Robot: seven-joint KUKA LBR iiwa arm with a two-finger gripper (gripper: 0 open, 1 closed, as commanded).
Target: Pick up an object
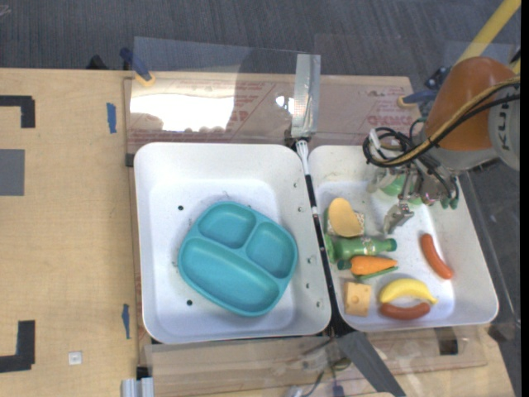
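Toy sausage [405, 310] sits lowest; gripper [400, 216], fingers maybe pressed together, should spread and drop straight onto the green bottle [360, 247].

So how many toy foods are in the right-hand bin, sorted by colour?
Green: 1, the bottle
Orange: 2, the carrot and the cheese cube
Yellow: 2, the banana and the chip-like piece
Red: 2, sausages
Total: 7
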